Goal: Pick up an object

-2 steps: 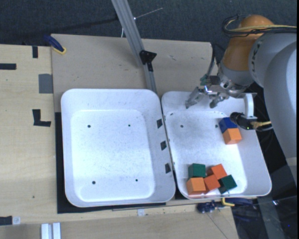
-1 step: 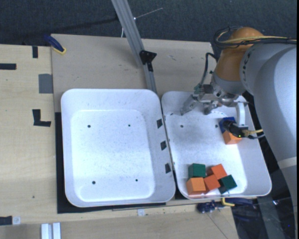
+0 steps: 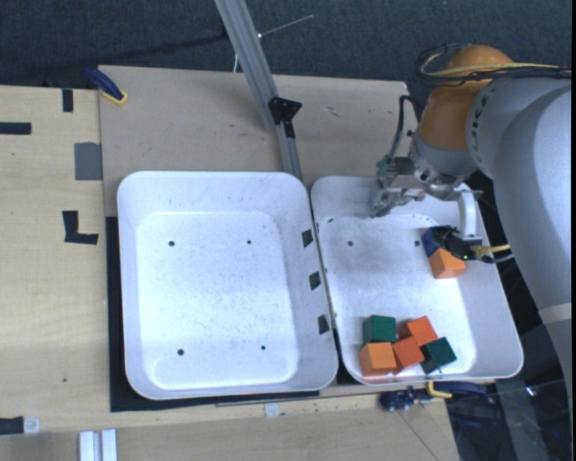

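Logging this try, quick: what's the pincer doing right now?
Pincer: over the right bin's far end, open or shut cannot be told.

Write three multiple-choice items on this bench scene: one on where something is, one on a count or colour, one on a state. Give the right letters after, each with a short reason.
1. Where is the cluster of blocks?
A. In the near end of the right bin
B. In the middle of the left bin
C. On the bench outside both bins

2. How many green blocks are in that cluster?
A. None
B. Two
C. Five

3. What state is the lone orange block in?
A. Stacked on top of the cluster
B. Lying in the right bin by its right wall, apart from the cluster
C. Lying in the left bin

Answers: 1 A, the blocks are bunched at the right bin's near end. 2 B, one green block lies at the cluster's left and another green block at its right, among orange ones. 3 B, bare bin floor separates it from the cluster; the gripper is at the bin's far end.
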{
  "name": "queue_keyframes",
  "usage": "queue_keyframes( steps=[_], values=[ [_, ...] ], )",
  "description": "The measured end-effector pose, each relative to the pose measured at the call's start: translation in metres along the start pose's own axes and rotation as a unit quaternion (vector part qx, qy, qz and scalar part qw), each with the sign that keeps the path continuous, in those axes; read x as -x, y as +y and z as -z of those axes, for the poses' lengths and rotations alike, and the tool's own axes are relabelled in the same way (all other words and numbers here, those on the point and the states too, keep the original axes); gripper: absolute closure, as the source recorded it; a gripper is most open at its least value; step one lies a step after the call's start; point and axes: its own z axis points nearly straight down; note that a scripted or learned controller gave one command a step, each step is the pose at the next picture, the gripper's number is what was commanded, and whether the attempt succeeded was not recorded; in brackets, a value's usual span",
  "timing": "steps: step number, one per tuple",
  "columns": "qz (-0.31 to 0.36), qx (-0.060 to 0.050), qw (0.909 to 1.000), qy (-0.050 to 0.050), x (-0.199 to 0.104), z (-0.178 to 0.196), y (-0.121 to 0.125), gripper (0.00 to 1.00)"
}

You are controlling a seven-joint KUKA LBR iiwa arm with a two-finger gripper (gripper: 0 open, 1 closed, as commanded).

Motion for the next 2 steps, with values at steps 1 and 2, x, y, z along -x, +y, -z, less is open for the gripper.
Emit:
queue_keyframes(
  steps=[1,2],
  values=[
    [-0.001,0.003,1.0,0.0,-0.008,0.051,-0.006,1.0],
    [-0.001,0.004,1.0,0.0,-0.005,0.097,0.001,1.0]
  ],
)
